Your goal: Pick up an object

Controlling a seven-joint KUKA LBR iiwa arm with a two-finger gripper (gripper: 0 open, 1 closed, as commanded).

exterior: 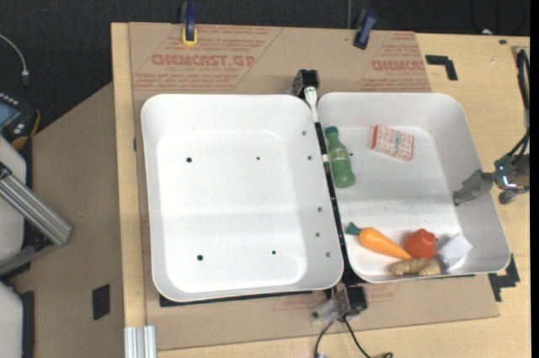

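The objects for pickup lie in the right bin [396, 108]. A green bottle [339, 158] lies lengthwise along that bin's left wall, cap toward the top of the frame. To its right, near the bin's upper middle, a small red-and-white patterned packet [393, 142] lies flat, apart from the bottle. Along the bin's lower edge sits a cluster: an orange carrot [381, 243] with its green tip pointing left, a red tomato-like object [422, 243] just beside it on the right, a brown root-shaped piece [416, 267] below both and close under them, and a white card [456, 250] near the tomato-like object at the lower right corner.

My fingers [472, 188] enter from the right edge of the frame, at mid-height over the bin's right wall. I cannot tell whether they are released or clenched. Nothing is visible between them. They stand well apart from the bottle and packet, and above and to the right of the lower cluster.

The left bin [168, 120] adjoins the right bin on the desk [126, 95]. Two clamps [189, 24] grip the desk's top edge.
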